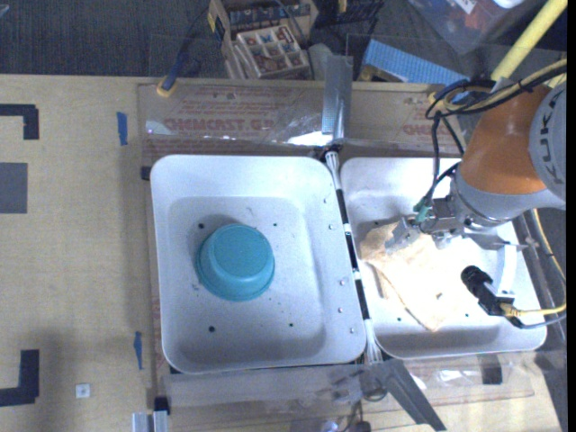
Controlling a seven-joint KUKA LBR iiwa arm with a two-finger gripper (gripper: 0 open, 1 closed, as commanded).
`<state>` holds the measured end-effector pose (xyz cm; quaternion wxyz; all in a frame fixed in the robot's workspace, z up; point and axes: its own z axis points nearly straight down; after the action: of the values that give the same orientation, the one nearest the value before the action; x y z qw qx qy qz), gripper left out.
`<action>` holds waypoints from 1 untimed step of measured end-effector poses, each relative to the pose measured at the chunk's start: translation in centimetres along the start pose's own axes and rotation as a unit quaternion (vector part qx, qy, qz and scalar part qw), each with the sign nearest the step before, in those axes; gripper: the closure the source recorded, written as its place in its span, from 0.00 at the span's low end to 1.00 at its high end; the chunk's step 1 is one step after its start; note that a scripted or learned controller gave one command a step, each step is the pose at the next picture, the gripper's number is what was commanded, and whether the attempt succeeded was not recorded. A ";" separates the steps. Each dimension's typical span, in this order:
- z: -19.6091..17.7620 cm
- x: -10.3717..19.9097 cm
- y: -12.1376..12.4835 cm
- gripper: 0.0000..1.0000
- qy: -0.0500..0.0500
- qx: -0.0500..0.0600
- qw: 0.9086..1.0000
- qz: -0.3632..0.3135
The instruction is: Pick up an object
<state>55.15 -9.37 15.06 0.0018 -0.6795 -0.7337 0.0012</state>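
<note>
A teal bowl (236, 261) lies upside down in the middle of the left bin (171, 187). In the right bin (378, 180) a pale tan, crumpled sheet-like object (425, 283) is spread over the floor. My gripper (399, 238) is low in the right bin, at the upper left corner of the tan object and close to the wall between the bins. Whether it touches the tan object is unclear. The grey arm with its orange band reaches in from the right above it.
The two bins share a raised wall (346, 232) just left of the gripper. Behind the bins runs a cardboard strip (234, 120), with boxes and clutter beyond. Bare wooden bench (72, 268) lies to the left.
</note>
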 end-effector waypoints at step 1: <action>4.5 -0.8 2.8 0.00 -0.001 -0.002 1.000 -0.009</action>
<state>58.00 -9.97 10.59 0.0002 -0.6727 -0.7399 0.0005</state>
